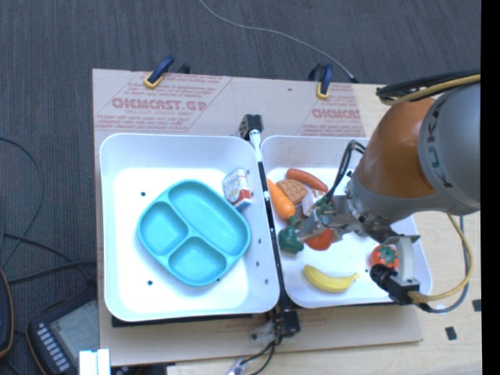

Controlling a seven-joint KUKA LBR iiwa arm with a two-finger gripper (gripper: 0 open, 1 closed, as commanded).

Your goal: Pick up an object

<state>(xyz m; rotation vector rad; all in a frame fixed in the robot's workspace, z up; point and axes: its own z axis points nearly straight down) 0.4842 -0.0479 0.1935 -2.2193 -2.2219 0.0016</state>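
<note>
objects: we see a carrot [281, 199], sausage [306, 179], green piece [290, 239], red piece [319, 241] and banana [330, 278] in the right bin [349, 144] | gripper [316, 223]: above the red and green pieces, jaws — we cannot tell | left bin [109, 209]: blue divided plate [194, 232], small carton [237, 187] near its right edge

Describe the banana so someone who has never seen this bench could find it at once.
Start at the right bin, the one the arm reaches into. Along its near edge lies the banana, apart from the cluster of carrot, hot dog and green piece above. It is the only plain yellow, curved item there.
</note>
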